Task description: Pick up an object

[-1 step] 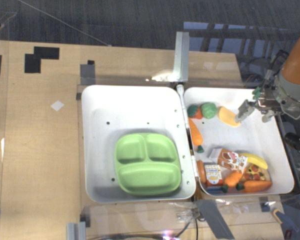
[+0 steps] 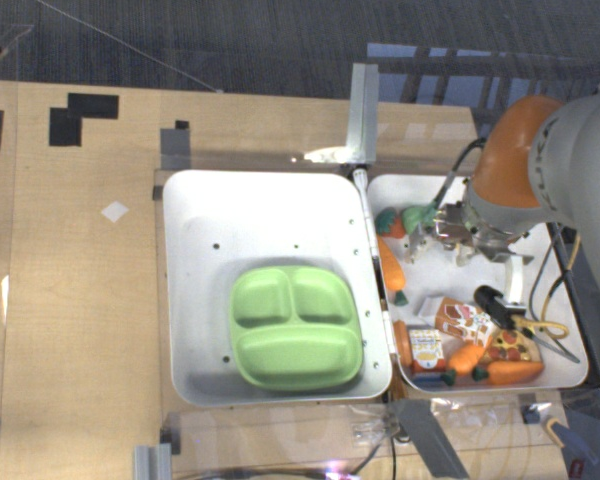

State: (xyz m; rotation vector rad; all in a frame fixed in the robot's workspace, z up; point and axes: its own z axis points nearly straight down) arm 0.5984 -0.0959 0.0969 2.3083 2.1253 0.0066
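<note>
My gripper (image 2: 432, 236) hangs over the upper left part of the right bin (image 2: 570, 373), with the grey arm and its orange band behind it to the right. A dark green toy (image 2: 415, 217) sits just left of the gripper, close to it or touching it; I cannot tell which. A small orange piece (image 2: 385, 224) lies beside the green toy. Along the bin's left wall lies an orange carrot (image 2: 391, 269). Nothing shows as held.
The front of the right bin holds an orange-and-white carton (image 2: 460, 320), a small packet (image 2: 425, 346), more orange carrots (image 2: 515, 372) and a blue piece (image 2: 430, 377). In the left bin (image 2: 195, 218) rests a green divided plate (image 2: 296, 326). A metal post (image 2: 363, 118) stands behind the bins.
</note>
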